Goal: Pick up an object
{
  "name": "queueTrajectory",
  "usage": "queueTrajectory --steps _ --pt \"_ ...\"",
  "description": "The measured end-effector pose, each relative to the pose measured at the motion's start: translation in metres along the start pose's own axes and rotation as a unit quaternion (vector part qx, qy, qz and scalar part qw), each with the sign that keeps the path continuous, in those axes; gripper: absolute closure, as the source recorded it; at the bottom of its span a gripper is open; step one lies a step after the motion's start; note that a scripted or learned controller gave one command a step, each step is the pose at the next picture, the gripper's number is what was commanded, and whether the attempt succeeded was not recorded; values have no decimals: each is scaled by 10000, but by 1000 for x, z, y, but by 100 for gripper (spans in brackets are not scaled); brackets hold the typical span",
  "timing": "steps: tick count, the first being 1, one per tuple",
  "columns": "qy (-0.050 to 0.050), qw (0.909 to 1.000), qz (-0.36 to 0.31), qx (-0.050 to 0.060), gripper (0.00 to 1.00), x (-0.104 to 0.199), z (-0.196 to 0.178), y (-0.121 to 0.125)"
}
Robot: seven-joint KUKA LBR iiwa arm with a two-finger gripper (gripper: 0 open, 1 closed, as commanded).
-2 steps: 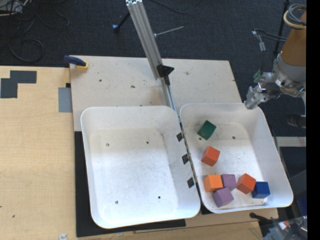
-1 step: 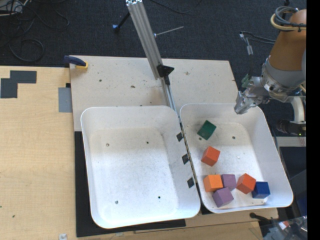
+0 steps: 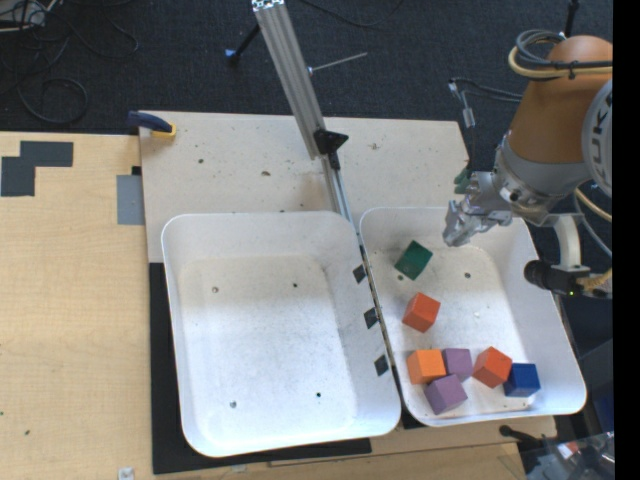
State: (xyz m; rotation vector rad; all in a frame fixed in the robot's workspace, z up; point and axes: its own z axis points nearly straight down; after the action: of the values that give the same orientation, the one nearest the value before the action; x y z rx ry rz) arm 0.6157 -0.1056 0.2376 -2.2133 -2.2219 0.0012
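camera view, looking down at a slant. two shallow white bins sit side by side on the table (image 3: 250,163). the left bin (image 3: 200,238) carries no blocks, only dark specks on its floor. the right bin (image 3: 560,353) holds all the blocks, so any pick has to come from there.

the gripper (image 3: 462,226) hangs over the far end of the right bin, at the end of the grey arm with its orange band. it is small and blurred from here; i cannot tell how far apart it stands, and nothing is visibly in it. judged as an approach, no block lifted yet.

nearest candidate: the green block (image 3: 413,260), just beside and below-left of the gripper, lying alone and turned at an angle. the orange-red block (image 3: 421,311) sits apart, further toward the near side. both loose ones look easier to take than the cluster at the near end: an orange block (image 3: 427,365), two purple blocks (image 3: 451,378) touching each other, a red block (image 3: 492,365) and a blue block (image 3: 522,378) against the rim.

a slanted aluminium bar (image 3: 295,78) with a checker tag at its top runs down to the seam between the bins, likely a fixture.

writing: part of a letter on the arm at the frame edge, not readable. no labels on blocks or bins.
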Motion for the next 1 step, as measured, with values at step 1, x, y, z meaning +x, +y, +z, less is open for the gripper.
queueTrajectory --steps 1 --pt "-2 10000 3 0 100 43 -4 -24"
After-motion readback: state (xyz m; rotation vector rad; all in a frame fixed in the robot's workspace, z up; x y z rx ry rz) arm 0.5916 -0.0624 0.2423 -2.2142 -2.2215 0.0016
